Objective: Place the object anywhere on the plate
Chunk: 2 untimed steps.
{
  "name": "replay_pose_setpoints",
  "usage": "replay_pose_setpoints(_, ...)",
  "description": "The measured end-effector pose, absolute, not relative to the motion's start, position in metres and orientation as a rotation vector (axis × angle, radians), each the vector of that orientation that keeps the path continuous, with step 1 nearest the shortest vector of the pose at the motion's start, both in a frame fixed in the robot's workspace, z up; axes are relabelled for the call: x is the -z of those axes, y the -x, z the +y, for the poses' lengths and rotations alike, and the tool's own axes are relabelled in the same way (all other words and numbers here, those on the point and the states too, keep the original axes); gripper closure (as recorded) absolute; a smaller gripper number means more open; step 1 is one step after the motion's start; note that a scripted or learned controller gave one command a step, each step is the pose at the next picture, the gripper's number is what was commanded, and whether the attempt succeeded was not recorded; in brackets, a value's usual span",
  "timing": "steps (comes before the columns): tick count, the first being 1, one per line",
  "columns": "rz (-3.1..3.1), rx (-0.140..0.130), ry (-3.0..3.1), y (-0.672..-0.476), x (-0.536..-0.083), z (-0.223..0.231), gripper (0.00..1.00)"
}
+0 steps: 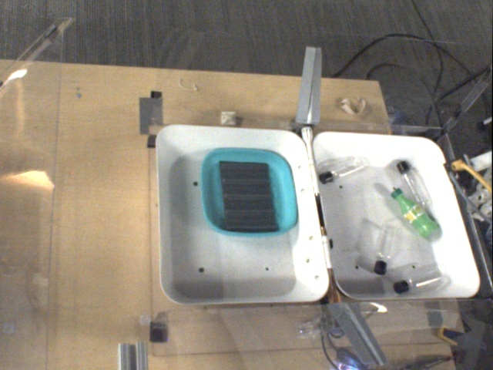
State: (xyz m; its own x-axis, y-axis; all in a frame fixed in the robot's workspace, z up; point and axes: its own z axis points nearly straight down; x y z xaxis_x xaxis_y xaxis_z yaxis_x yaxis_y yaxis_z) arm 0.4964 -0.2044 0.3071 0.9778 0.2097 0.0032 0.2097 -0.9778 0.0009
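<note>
No text, label or number can be read on anything here.

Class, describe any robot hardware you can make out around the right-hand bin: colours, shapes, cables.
Thin black cables curve over the grey floor behind the right bin. A grey metal bar stands up between the two bins.

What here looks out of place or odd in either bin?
Nothing looks spilled or broken. The teal plate sits flat in the left bin. In the right bin, clear bottles and a green bottle lie scattered on their sides.
</note>
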Motion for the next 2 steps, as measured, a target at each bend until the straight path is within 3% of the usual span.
replay_pose_setpoints(1, 0.577, 0.001, -3.089, -0.488, -0.194, -0.148, 1.00)
replay_pose_setpoints(2, 0.564, -0.006, -3.089, -0.488, -0.379, -0.206, 1.00)
